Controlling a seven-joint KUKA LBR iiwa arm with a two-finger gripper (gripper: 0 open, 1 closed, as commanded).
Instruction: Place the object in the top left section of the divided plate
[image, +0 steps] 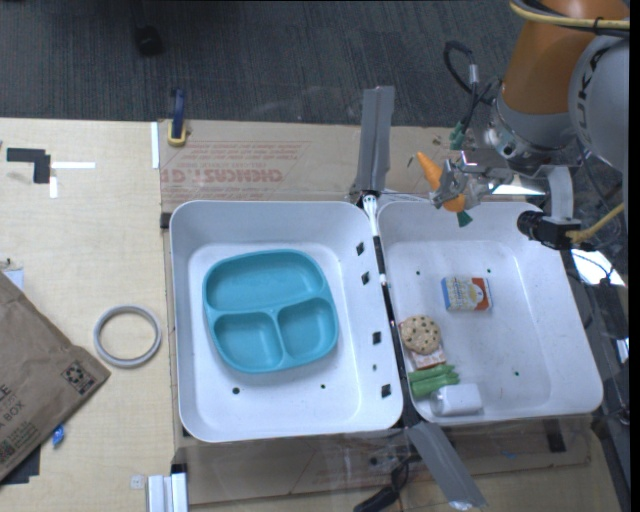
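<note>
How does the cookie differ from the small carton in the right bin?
The cookie is round and tan with dark chips; the carton is rectangular, white with red. The cookie lies by the bin's left wall, the carton nearer the middle. Both lie flat in the right bin.

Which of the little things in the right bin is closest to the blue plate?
The round cookie, at the bin's left wall. The small carton sits farther right; the green item and white item lie lower down.

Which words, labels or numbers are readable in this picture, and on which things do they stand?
"BOX", on the brown cardboard box at the left edge; a small code label beside it is too small to read.
Red print on the cardboard sheet behind the bins: upside down, too blurred to read.
Print on the small carton: too small to read.
</note>
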